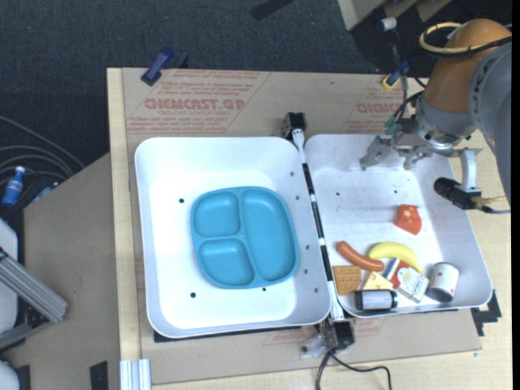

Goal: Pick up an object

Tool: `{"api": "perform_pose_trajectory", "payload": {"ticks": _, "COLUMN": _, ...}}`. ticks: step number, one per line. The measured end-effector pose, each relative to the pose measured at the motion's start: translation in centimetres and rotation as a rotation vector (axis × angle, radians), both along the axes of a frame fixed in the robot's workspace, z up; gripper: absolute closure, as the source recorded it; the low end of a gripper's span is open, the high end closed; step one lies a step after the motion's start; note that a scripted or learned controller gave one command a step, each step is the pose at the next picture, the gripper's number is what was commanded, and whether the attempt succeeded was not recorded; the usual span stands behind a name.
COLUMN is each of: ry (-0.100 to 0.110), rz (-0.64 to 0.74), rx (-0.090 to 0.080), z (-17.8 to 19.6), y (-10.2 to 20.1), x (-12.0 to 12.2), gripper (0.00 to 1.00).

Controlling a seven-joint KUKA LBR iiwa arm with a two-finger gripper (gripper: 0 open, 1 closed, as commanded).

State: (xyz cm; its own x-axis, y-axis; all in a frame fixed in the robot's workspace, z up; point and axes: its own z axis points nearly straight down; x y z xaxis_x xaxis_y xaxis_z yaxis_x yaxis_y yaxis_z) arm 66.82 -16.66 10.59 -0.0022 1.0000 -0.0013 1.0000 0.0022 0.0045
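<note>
My gripper (395, 156) hangs over the far end of the right bin (357, 201), open, with nothing between its fingers. A red strawberry-like piece (409, 218) lies nearer the camera than the gripper, apart from it. At the bin's near end lies a cluster: an orange sausage (359, 255), a yellow banana (396, 253), a tan cracker (346, 278), a cheese wedge (375, 281), a small black cylinder (375, 300), a small printed box (410, 283) and a white can (444, 279).
The left bin (162, 218) holds a blue divided plate (244, 236). A ridge with black clips (313, 210) separates the two bins. The arm's orange band (463, 55) rises at the upper right.
</note>
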Motion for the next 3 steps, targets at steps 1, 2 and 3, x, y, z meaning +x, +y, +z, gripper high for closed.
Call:
{"api": "perform_pose_trajectory", "payload": {"ticks": 1, "ry": 0.007, "rz": -0.002, "rx": 0.004, "z": -2.2, "y": -4.3, "x": -6.2, "gripper": 0.00}}
{"api": "perform_pose_trajectory", "payload": {"ticks": 2, "ry": 0.003, "rz": 0.000, "rx": 0.002, "z": -2.1, "y": 2.1, "x": -1.1, "gripper": 0.00}}
{"api": "perform_pose_trajectory", "payload": {"ticks": 3, "ry": 0.001, "rz": -0.001, "rx": 0.001, "z": -1.0, "y": 2.1, "x": -1.1, "gripper": 1.00}}
